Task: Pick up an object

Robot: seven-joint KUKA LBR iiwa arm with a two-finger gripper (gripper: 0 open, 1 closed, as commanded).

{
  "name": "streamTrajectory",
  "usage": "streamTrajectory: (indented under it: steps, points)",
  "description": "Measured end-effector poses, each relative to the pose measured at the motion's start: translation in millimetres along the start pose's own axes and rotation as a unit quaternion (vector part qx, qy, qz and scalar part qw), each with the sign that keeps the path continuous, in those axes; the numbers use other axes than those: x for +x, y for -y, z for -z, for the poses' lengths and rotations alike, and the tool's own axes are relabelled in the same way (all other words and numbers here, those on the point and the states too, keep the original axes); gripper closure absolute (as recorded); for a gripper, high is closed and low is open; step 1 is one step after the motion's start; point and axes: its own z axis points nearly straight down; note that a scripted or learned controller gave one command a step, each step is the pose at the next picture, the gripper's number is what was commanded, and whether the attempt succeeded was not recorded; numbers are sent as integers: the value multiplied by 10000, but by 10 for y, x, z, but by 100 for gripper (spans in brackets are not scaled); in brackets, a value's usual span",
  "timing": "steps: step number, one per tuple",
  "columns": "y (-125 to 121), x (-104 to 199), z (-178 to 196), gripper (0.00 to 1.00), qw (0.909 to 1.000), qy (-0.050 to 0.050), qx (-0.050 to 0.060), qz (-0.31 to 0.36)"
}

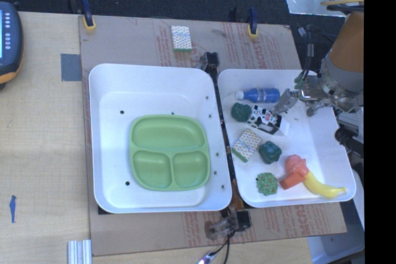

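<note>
The right bin [322, 133] holds several small objects. A blue bottle [260, 95] lies at its far left, with a dark green lump [241, 112] and a black, white and red box [266, 119] just in front of it. A green-dotted white block [247, 144], a teal lump [270, 152], a bumpy green ball [266, 183], an orange-red toy [295, 171] and a yellow banana [323, 186] lie nearer the front. My gripper [299, 104] hangs over the bin's far right part, just right of the bottle and box. It is open and holds nothing.
The left bin [105, 133] holds a green divided plate [168, 151]. A second dotted block [180, 38] lies on the cardboard behind the bins. A blue and orange device [9, 40] sits at the bench's left edge. Clamps [88, 15] hold the cardboard's far edge.
</note>
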Motion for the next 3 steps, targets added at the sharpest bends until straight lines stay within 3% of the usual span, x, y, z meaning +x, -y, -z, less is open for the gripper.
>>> streamTrajectory:
  steps: [1,2,3]
  points:
    - [-338,436,-876,0,9999,34,-109,-1]
    - [503,146,-1046,0,10000,8,-65,-19]
    - [-328,327,-1047,0,10000,14,-53,14]
